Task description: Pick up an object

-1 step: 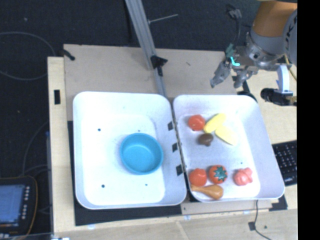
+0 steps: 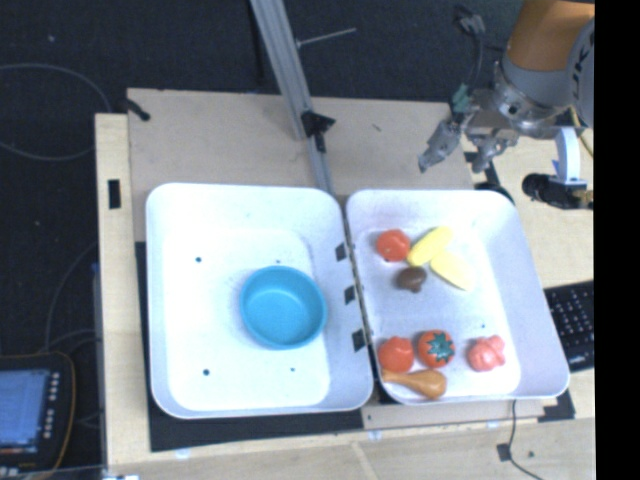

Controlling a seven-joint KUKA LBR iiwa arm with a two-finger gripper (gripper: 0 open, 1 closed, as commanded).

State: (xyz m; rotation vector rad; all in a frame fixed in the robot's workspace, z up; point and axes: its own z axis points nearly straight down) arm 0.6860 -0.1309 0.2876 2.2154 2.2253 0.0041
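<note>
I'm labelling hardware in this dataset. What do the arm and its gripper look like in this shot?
The arm is a rounded grey body with a broad orange band above the wrist. Below it sits a metallic grey wrist block, from which the gripper extends as slim grey fingers with small teal-green accents. A thin dark cable loops beside the wrist.
</note>
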